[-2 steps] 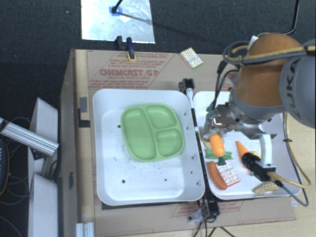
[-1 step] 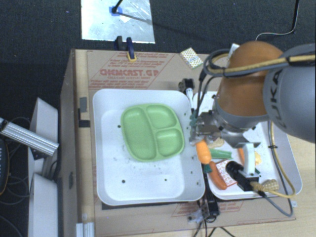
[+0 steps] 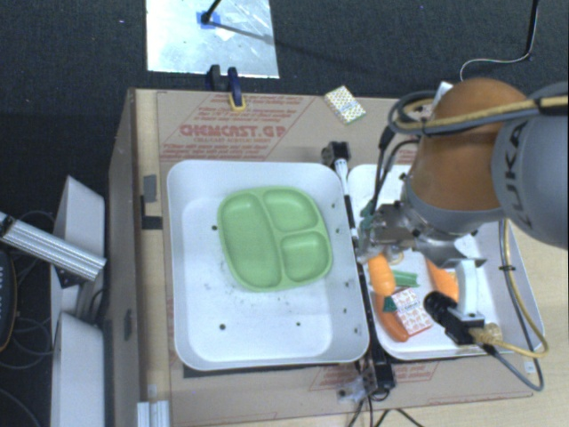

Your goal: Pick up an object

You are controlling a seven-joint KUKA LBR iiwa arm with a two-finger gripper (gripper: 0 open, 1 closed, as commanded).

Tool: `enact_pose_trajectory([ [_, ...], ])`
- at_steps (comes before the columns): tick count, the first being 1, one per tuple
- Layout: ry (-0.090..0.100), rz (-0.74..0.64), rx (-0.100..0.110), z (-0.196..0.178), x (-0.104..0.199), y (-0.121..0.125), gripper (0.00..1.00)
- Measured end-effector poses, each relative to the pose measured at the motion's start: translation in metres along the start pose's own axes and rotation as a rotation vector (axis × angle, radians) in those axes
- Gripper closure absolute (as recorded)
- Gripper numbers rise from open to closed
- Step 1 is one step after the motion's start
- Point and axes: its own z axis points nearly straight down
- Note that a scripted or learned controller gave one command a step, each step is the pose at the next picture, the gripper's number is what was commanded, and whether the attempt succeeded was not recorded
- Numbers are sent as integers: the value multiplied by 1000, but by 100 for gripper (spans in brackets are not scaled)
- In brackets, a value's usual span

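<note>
The right bin (image 3: 363, 181) is largely covered by my arm. My gripper (image 3: 384, 241) hangs low over the bin's left side, just above an orange carrot-shaped piece (image 3: 380, 274). Close by lie a small green item (image 3: 405, 278), a checkered red and white packet (image 3: 409, 308) on a red-orange piece (image 3: 396, 327), and another orange piece (image 3: 443, 281) further right. The wrist hides the gripper's tips, and I see nothing clearly held between them.
A green divided plate (image 3: 271, 237) lies in the left bin (image 3: 191, 265). A small patterned box (image 3: 344, 103) sits on the cardboard behind the bins. A black and white fitting (image 3: 338, 158) stands at the bins' shared back corner.
</note>
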Motion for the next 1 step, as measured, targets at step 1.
enact_pose_trajectory([
  [1, 0, 0, 0, 4, -9, 0, 100],
])
